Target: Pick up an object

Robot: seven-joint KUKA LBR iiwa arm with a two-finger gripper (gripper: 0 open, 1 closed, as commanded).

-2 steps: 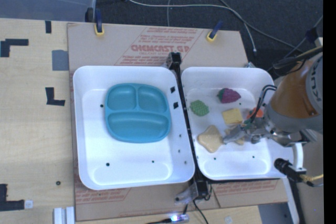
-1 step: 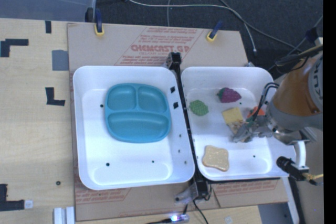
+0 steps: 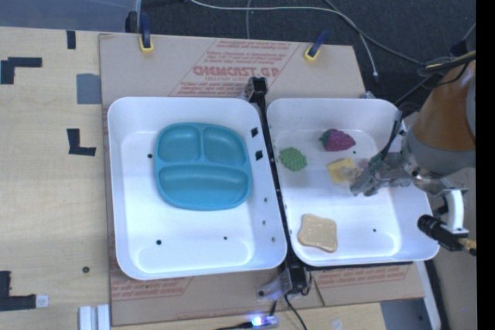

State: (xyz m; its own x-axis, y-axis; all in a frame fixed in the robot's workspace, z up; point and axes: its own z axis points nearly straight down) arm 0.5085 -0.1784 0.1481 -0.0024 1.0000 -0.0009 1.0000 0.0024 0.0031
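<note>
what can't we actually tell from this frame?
- Two-finger gripper in the camera view: small and blurred, low in the right white bin; finger state unreadable.
- Yellow toy piece: the gripper overlaps its right end, so contact or grasp is unclear.
- Grey arm: cut off by the right edge.
- Green round toy and purple-red berry toy: too small for detail.

A grey arm [image 3: 445,139] showing an orange band, ending in a dark metal gripper [image 3: 365,185], black cables trailing.

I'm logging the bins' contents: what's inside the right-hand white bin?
In the right bin: a purple toy, a green piece, a yellow piece partly covered by the gripper, and a toast slice.
</note>
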